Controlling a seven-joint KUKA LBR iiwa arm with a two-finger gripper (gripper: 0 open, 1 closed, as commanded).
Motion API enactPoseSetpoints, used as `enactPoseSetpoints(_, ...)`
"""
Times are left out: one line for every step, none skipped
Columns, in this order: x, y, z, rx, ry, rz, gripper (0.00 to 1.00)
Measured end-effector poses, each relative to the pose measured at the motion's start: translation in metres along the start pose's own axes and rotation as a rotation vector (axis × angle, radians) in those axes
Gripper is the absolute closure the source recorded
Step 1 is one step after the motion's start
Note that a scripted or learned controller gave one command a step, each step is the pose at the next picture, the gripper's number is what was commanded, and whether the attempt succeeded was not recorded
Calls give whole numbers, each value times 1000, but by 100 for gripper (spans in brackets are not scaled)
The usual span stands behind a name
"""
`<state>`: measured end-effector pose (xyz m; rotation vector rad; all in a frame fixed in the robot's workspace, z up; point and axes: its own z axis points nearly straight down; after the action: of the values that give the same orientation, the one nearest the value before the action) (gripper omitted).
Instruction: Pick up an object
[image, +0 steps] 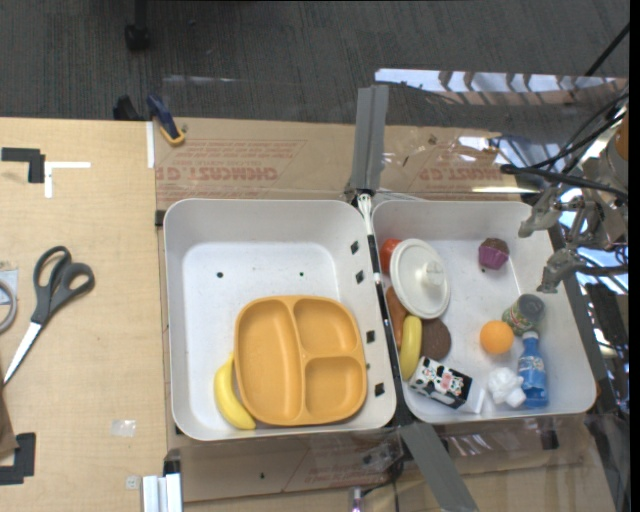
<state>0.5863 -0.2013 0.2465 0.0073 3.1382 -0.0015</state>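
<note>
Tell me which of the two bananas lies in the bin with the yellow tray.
The banana in the left bin, tucked against the yellow tray. The other banana lies in the right bin.

Red printing ran across the cardboard sheet (240, 160) lying behind the left bin (180, 300), upside down to the camera; it seemed to spell "CHEMCAZ" with "GE" beside it, though faintly. The blue bottle (531, 372) in the right bin carried a label too small to read.
</note>
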Motion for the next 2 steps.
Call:
enactPoseSetpoints(37,-18,153,1,-1,36,0)
enactPoseSetpoints(35,-16,143,2,-5,30,100)
